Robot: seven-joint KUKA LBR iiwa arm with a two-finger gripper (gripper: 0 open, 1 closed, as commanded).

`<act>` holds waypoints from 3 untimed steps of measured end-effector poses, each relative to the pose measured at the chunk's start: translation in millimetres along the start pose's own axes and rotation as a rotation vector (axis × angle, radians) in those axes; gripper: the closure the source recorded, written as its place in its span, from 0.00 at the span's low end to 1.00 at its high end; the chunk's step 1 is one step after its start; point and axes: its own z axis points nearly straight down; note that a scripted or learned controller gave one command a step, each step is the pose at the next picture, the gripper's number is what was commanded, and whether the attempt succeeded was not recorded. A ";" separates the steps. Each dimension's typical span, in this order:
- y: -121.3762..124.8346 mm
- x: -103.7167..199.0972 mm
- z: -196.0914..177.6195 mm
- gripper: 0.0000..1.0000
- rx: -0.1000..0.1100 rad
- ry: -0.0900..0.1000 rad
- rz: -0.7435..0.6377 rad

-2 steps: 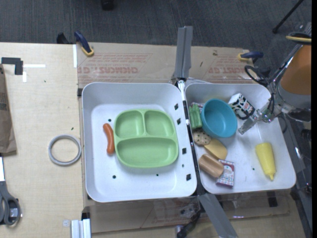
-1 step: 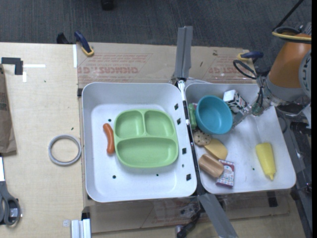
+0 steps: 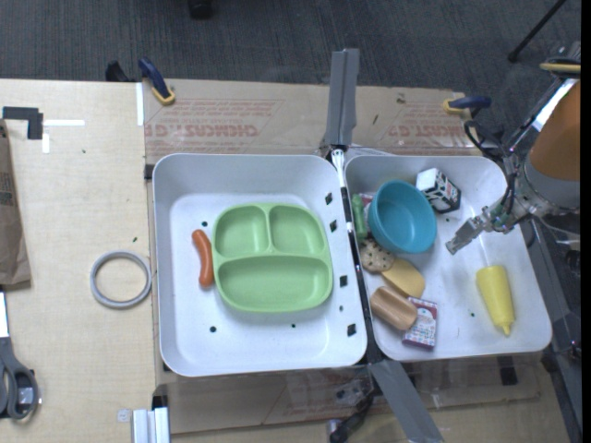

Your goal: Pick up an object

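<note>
Camera view: end effector (image 3: 462, 237) hovering over right bin (image 3: 531, 335), gripping nothing; can't tell open or closed. Sitting just left of it: blue bowl (image 3: 403, 216). Lying below-right: yellow bottle (image 3: 496, 297). Resting far left, in left bin (image 3: 175, 275): green divided tray (image 3: 272, 257).

Grey arm (image 3: 545, 187) — orange band, metal gripper (image 3: 464, 235).
</note>
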 end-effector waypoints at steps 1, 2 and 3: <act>72.0 -52.1 47.0 0.00 0.002 0.007 -0.029; 74.7 -41.2 -96.5 0.00 -0.001 -0.003 -0.218; 75.8 -32.1 -26.0 0.00 0.001 0.000 0.031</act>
